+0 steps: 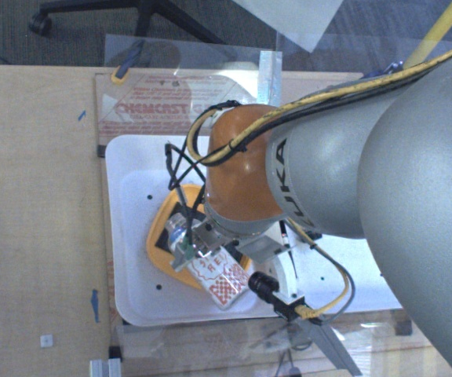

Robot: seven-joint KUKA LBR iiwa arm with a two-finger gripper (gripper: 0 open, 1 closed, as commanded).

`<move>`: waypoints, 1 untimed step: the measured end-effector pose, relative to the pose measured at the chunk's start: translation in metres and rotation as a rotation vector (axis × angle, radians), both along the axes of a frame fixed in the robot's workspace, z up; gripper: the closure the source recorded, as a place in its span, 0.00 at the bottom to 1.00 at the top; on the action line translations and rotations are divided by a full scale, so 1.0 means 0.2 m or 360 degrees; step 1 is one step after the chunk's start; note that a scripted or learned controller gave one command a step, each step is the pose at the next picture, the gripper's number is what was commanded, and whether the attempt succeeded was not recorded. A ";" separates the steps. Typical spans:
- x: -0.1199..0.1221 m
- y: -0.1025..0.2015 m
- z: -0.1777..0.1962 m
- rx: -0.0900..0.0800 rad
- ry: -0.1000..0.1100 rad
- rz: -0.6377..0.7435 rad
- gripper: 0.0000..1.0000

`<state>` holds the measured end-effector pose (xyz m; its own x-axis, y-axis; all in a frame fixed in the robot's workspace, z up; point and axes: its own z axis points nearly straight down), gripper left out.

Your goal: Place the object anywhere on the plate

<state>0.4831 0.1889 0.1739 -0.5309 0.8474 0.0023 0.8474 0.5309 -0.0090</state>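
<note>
An orange-yellow plate (162, 232) lies in the left white bin (132, 210), mostly covered by the arm's wrist. A flat packet with a red and white checked pattern (224, 287) rests at the plate's lower right edge, partly over the rim. The gripper (191, 242) hangs right above the plate, its metal parts close to the packet's upper end. The orange wrist band hides the fingers and the plate's right half.
The grey arm (367, 155) fills the right side and covers the second bin. Black and yellow cables (187, 159) loop above the plate. A clear sheet with red lettering (163, 104) lies behind the bin. Tan bench surface spreads to the left.
</note>
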 end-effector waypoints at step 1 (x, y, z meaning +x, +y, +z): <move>0.40 -0.27 0.04 0.0002 -0.0009 -0.0045 1.00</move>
